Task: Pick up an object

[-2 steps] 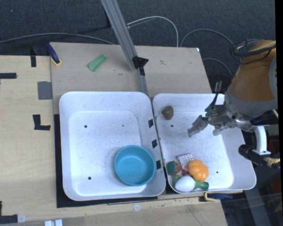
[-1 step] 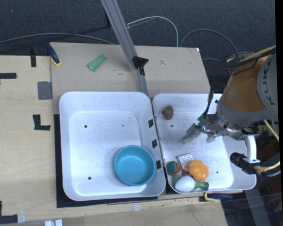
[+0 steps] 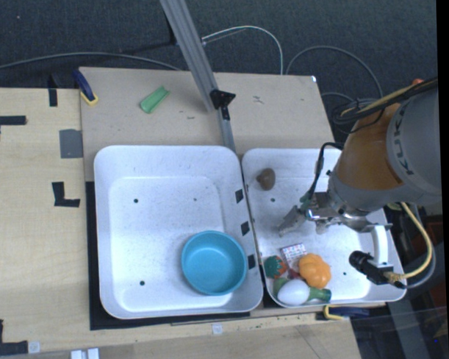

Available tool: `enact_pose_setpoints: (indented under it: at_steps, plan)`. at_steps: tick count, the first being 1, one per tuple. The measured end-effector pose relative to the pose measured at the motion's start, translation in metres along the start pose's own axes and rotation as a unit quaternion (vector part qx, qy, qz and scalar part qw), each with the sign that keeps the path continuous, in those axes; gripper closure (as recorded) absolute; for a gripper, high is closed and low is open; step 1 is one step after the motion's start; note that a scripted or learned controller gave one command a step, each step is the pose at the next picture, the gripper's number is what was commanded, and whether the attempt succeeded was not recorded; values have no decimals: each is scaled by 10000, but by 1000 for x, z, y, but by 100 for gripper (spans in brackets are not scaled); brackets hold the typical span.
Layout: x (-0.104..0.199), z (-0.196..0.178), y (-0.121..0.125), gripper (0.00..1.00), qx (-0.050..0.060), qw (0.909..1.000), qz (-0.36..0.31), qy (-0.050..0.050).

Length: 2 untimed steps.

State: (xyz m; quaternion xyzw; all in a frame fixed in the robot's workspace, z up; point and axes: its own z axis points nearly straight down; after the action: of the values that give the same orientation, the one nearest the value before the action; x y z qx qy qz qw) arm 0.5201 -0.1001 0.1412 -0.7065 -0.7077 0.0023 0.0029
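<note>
My gripper hangs over the middle of the right bin, pointing left. Its fingers stand open with nothing between them. A brown lump lies up and to the left of it, near the bin's far-left corner. Below the gripper, in the near-left corner, sits a cluster: a small patterned packet, an orange fruit, a white egg and a dark green piece. A blue bowl rests in the left bin, at its near right.
A grey metal pole slants down from the top to the bins' shared far edge. A green block lies on the bench behind the left bin. Cables trail off the bench at the upper right.
</note>
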Motion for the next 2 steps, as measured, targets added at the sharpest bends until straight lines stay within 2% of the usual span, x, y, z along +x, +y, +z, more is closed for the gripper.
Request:
enact_pose_setpoints:
  at_steps: [1, 2]
  plan:
    - [0, -13, 0, 100, -14, 10000, -4, 1]
    - [3, -55, 4, 100, -48, 10000, 0, -6]
